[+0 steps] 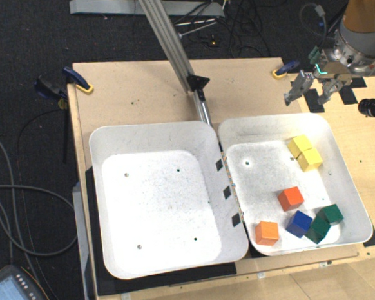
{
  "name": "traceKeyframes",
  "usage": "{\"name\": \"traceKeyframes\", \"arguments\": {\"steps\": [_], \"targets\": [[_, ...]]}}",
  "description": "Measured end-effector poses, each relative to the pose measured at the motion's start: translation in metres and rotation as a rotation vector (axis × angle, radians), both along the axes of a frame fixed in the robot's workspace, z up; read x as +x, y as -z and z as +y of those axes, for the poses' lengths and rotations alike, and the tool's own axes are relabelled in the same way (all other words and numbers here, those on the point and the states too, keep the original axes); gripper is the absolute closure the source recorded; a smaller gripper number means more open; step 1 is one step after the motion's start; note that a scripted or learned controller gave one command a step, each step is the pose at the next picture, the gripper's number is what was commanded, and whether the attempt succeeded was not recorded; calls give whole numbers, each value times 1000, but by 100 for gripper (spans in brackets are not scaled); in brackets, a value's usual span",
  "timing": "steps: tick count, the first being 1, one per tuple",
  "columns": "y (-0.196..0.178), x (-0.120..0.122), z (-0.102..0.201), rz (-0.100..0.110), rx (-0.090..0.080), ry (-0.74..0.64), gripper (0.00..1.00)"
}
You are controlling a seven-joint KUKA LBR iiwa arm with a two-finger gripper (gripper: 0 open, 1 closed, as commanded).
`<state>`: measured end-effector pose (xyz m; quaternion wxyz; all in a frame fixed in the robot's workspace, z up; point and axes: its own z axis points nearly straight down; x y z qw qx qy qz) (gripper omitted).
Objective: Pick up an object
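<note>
hanging over the counter (pixel 247 86) past the far right corner of the right bin (pixel 344 166), the gripper (pixel 312 91) was seen with its fingers spread apart and nothing between them. it was kept well apart from the blocks, all of which were gathered in the right bin. two yellow blocks (pixel 305 152) were set touching near the far right wall. a red-orange block (pixel 290 198) was placed near the middle, and an orange block (pixel 266 232) near the front left corner. a blue block (pixel 300 223) was found just beside two dark green blocks (pixel 325 222) at the front right; whether these touched could not be told for sure. the left bin (pixel 108 204) was laid alongside.
</note>
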<state>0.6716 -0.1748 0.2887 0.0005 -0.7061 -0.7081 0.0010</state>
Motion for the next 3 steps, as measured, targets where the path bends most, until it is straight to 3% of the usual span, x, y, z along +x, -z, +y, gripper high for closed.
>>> {"name": "traceKeyframes", "arguments": {"steps": [3], "targets": [[174, -11, 7, 2, 1, 3, 0]]}}
